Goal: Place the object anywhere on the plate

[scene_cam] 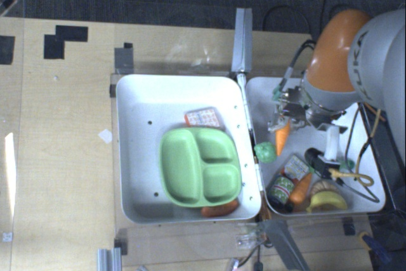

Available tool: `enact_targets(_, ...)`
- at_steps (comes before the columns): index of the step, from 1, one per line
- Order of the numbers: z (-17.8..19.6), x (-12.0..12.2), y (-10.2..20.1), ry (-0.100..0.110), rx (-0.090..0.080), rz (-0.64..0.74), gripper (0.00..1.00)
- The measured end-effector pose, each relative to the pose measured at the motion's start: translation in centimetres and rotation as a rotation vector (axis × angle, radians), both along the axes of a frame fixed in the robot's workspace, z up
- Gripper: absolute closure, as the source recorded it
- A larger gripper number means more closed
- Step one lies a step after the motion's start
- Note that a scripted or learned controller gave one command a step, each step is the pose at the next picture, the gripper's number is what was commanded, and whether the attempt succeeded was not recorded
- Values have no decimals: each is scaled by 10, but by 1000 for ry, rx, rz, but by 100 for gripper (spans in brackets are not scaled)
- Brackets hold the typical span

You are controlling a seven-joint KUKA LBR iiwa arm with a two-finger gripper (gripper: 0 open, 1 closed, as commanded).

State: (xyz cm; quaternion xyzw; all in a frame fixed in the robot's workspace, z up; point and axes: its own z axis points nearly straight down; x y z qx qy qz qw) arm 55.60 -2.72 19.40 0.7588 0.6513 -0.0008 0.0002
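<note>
We log the plate [200,167] as plain light green, no pattern. At its 12 o'clock is a card [203,117] with red-and-white print. At its 6 o'clock is an orange-red thing [221,209]. Left bin [136,136] and right bin [263,95] are both white. We see an orange carrot [281,136], with a green lump [265,151] at its 8 o'clock. Banana [328,201] is yellow, with a dark can [281,189] with a green-red label at its 9 o'clock. Arm [380,54] is grey with an orange band [336,60]. Bench [57,155] is pale wood.

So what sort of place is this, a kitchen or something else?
Most likely a robotics lab, not a kitchen: a robot arm reaches over two white bins on a wooden bench, and the bins contain a green plate and what looks like toy food.
</note>
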Motion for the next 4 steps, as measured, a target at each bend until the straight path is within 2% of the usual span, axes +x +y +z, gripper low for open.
enact_targets(1,-10,-3,82,-5,4,310,100)
enact_targets(2,-12,20,70,-1,1,327,100)
enact_targets(3,-12,20,70,-1,1,327,0)
enact_targets(4,-12,30,102,-2,1,297,0)
